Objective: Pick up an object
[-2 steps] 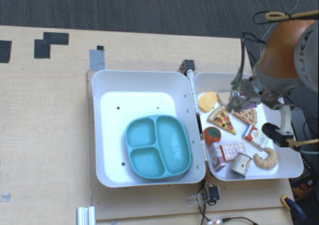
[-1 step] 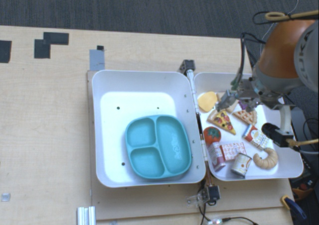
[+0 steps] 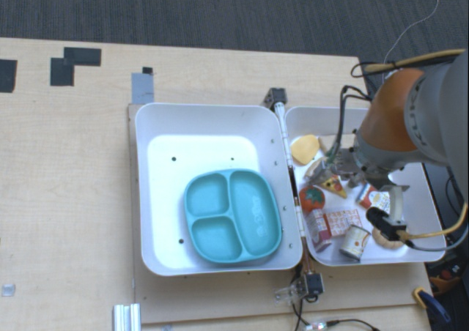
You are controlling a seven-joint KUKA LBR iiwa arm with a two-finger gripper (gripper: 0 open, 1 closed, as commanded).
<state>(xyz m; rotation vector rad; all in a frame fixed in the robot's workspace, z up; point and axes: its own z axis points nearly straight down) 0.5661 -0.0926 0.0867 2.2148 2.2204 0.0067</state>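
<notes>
The right bin [image 3: 418, 249] holds a heap of small objects: a pale yellow lump [image 3: 304, 149], a red round piece [image 3: 313, 198], a printed packet [image 3: 335, 222], a small can [image 3: 354, 242] and a brown ring-shaped piece [image 3: 386, 236]. The grey arm with its orange band [image 3: 392, 110] reaches down into this bin from the right. Its gripper [image 3: 338, 176] sits low among the objects at the bin's middle, over a small multicoloured item [image 3: 334, 185]. The wrist hides the fingers.
The left bin [image 3: 157, 146] holds a teal plate [image 3: 232, 214] with three compartments, lying toward its front right. Cables run along the right side of the arm. Dark tape marks and a small grey block [image 3: 143, 88] lie on the wooden bench behind the left bin.
</notes>
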